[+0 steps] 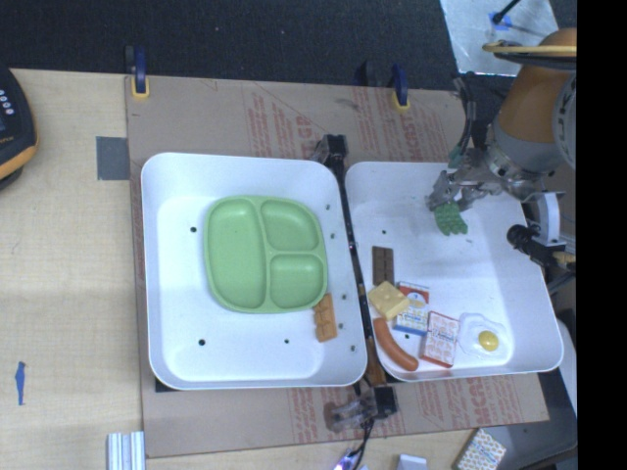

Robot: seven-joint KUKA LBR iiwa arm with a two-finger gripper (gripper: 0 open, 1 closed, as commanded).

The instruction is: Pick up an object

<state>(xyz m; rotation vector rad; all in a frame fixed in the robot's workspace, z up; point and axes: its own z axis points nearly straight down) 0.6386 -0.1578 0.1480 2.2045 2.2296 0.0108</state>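
Brown cardboard (245, 120) covered the bench under both bins, clipped at its far edge by two blue clamps (138, 67). The left bin (162, 262) and the right bin (524, 302) sat side by side, their inner rims touching along the middle. The grey arm (534, 116) reached in from the right over the far right corner of the right bin. A pale green divided plate (265, 253) with three compartments lay flat near the centre of the left bin. The gripper (453, 204) hung over the far part of the right bin, and a small green object (452, 220) appeared just under its tip; the fingers seemed closed around the object's upper end, though the view was too coarse to be certain whether the piece was lifted or touching the bin floor. Along the near edge of the right bin lay a cluster of toy foods: a sausage (394, 348) by the inner rim, a small carton (441, 338) just beside it, a yellow cheese wedge (388, 299) behind them, and a fried egg (485, 339) toward the right. A brown cracker (324, 318) rested in the left bin near its right wall, just beside the plate.
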